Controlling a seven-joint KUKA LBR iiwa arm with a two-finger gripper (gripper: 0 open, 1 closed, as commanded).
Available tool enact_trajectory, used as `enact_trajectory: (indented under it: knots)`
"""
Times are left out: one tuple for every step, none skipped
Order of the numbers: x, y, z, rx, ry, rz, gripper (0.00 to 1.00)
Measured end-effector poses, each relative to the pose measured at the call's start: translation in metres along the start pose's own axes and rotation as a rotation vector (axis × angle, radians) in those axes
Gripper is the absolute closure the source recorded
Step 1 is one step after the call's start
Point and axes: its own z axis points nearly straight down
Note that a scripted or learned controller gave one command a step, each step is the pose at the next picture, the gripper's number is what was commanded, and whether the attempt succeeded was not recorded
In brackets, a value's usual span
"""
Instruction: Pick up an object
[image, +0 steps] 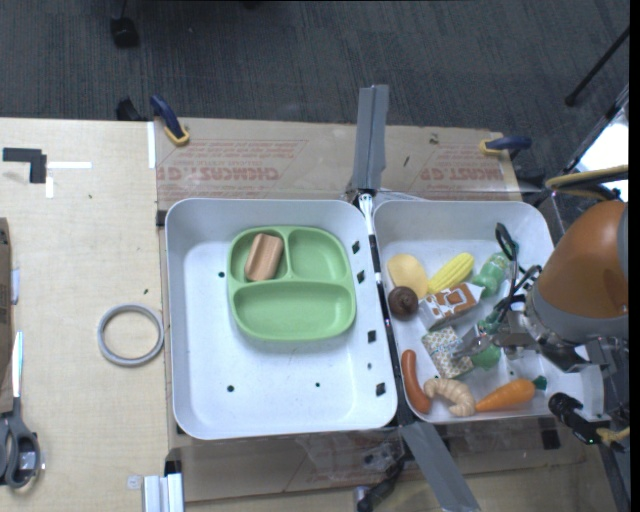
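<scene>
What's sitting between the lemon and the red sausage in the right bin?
In the camera view, a small brown ball lies between the lemon and the red sausage.

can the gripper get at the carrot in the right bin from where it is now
Probably yes. The carrot lies uncovered near the right bin's front wall, nothing stacked on it, and the gripper already hangs just above and left of it. The croissant-like pastry touching its tip could crowd the fingers.

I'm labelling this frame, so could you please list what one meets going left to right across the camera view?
Scissors → tape ring → bread roll in the green divided plate → red sausage → carrot → the arm's orange band.
</scene>
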Motion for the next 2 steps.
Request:
enact_trajectory:
  knots:
    - [0.032,0.074,-0.001,-0.006,0.001,0.003,0.00]
    - [0.000,-0.001,-0.089,0.007,0.001,-0.022,0.00]
